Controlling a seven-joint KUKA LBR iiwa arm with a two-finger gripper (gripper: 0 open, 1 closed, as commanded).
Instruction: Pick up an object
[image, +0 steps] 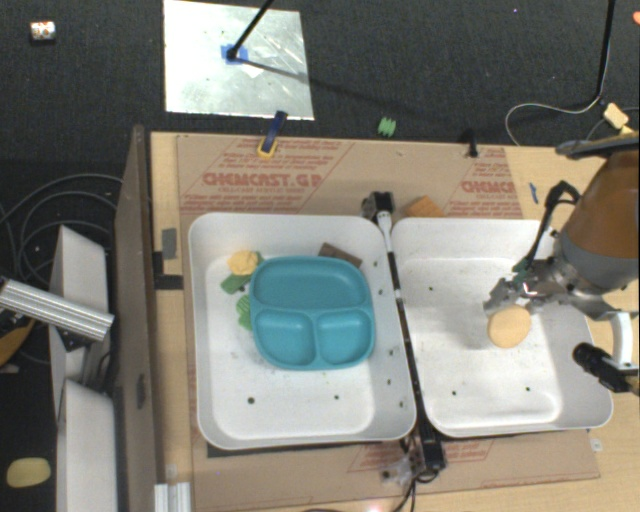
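Presently listed: right bin (560, 400), holding one round tan object (509, 327) on its floor toward the right. Gripper (508, 297) poised just above and beside that object; whether it grasps anything cannot be told. Left bin (215, 400): blue divided tray (310, 312), with yellow piece (242, 262), green pieces (238, 285) and brown block (341, 255) at its edges.

Even, fairly bright overhead light falls on the worktop (300, 180). The two white bins (300, 415) look slightly washed out. A shiny sheet (240, 60) beyond the far edge shows mottled glare. Shadows are soft and short. Fine detail is mildly blurred throughout.
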